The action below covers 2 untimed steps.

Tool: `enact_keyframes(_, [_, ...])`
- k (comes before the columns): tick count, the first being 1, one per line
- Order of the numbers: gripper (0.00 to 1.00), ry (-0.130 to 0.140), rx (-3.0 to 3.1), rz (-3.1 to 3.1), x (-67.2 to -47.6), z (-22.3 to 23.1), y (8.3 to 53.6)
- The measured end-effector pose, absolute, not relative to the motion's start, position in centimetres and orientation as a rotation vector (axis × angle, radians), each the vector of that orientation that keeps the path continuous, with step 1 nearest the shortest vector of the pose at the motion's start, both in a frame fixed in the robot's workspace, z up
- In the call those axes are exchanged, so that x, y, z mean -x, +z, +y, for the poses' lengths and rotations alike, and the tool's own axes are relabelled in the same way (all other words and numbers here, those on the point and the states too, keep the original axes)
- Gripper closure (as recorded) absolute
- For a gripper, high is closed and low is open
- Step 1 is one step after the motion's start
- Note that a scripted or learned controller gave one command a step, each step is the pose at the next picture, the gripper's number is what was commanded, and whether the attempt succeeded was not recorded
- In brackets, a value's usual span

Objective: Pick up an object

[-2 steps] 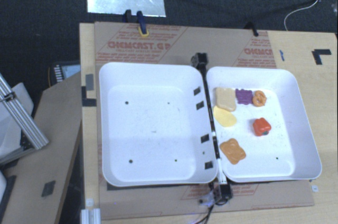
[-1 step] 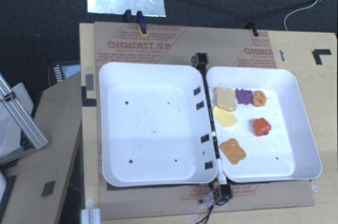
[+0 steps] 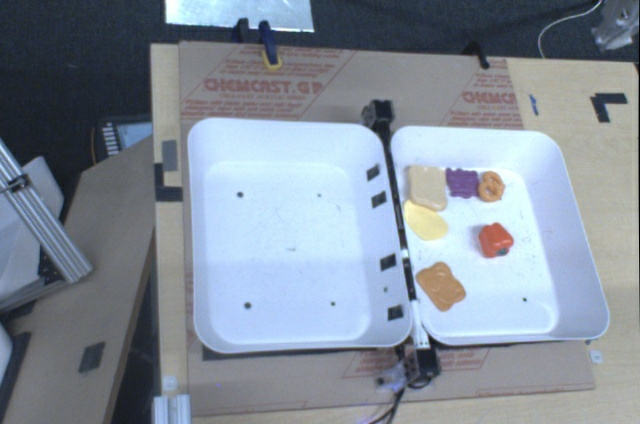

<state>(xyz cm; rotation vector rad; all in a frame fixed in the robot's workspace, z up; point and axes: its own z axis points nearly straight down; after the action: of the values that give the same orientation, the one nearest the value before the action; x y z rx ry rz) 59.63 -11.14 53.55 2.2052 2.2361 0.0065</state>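
The worktop (image 3: 330, 72) carries two white bins side by side. The left bin (image 3: 290, 232) sits beside the right bin (image 3: 560, 242), which holds six small things — a tan slice (image 3: 427, 186), an orange piece (image 3: 440, 285), a yellow disc (image 3: 427, 224), a red pepper (image 3: 495, 240), a purple block (image 3: 461, 182), an orange ring (image 3: 491, 186). The end effector's state I cannot tell.

You have open floor across the left bin (image 3: 290, 242). In the right bin (image 3: 560, 242), six small items cluster toward its left and far side; the near-right corner stays free.
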Motion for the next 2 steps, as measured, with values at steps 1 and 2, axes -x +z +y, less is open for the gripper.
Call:
enact_keyframes(1, [1.0,0.001,-2.223,2.217,-53.6,-15.2,53.6])
enact_keyframes(2, [1.0,-0.003,-2.211,2.24,-57.4,-6.0,43.0])
